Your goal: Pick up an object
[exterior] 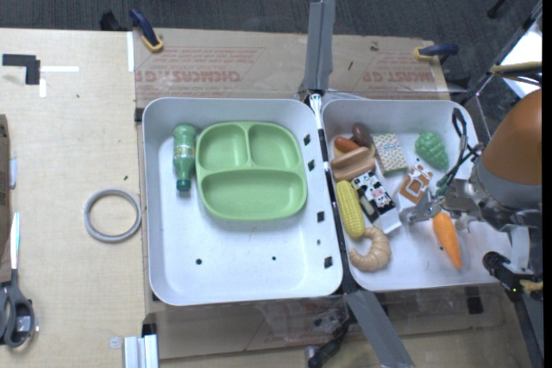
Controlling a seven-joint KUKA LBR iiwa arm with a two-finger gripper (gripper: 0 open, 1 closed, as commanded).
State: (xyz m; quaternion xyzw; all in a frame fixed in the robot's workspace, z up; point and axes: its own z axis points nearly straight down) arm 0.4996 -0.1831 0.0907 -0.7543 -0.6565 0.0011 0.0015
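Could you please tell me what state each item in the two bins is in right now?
Green plastic bottle: lying flat, left bin.
Green divided plastic tray: right way up.
Yellow toy corn cob: lying flat, right bin.
Orange toy carrot: lying flat, beside the end effector.

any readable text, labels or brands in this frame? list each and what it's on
"CHEMICAL GU...": mirrored, faded red print on the cardboard sheet behind the left bin; only partly legible.
Similar red print on the cardboard behind the right bin: too faded to read.
Green bottle label: too small to read.
Small black-and-white carton and orange-patterned packet: printing blurred, unreadable.
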